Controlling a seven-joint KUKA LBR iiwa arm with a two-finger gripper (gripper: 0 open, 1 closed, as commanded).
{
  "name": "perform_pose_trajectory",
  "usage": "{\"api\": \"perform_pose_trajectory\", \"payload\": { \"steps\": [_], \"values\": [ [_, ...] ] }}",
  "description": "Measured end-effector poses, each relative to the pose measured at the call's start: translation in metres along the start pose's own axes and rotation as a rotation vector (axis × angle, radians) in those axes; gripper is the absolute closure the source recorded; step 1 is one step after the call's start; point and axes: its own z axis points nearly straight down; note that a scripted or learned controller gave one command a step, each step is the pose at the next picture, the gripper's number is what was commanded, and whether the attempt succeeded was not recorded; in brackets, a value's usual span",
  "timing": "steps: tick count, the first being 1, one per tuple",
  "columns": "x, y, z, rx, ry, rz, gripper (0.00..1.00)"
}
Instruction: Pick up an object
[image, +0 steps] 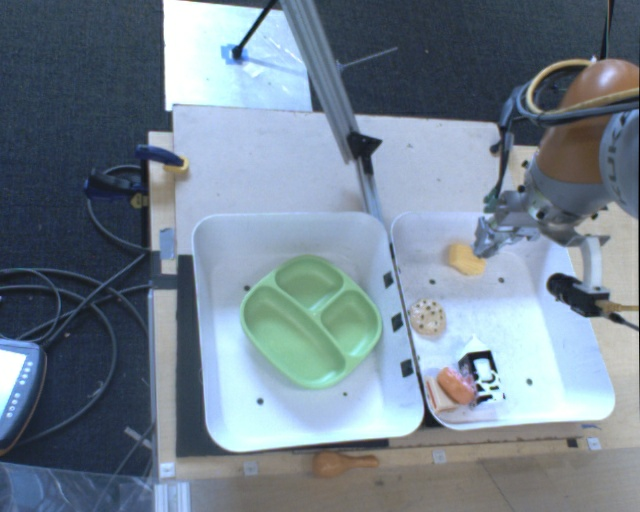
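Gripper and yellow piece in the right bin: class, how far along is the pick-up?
Done: the gripper has reached the yellow piece in the right bin. In hand: nothing visibly; the piece lies on the bin floor. Left: grasping and lifting. The cookie lies untouched.

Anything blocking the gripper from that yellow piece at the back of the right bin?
Nothing visible does. The gripper sits right at the yellow piece, against its right edge. The cookie and the packets lie nearer the front of the right bin, well apart.
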Motion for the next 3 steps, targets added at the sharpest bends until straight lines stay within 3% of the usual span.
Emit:
{"api": "perform_pose_trajectory", "payload": {
  "steps": [1, 3],
  "values": [
    [0.0, 0.003, -0.066, -0.001, 0.0, 0.0, 1.0],
    [0.119, -0.02, -0.053, 0.008, 0.004, -0.004, 1.0]
  ]
}}
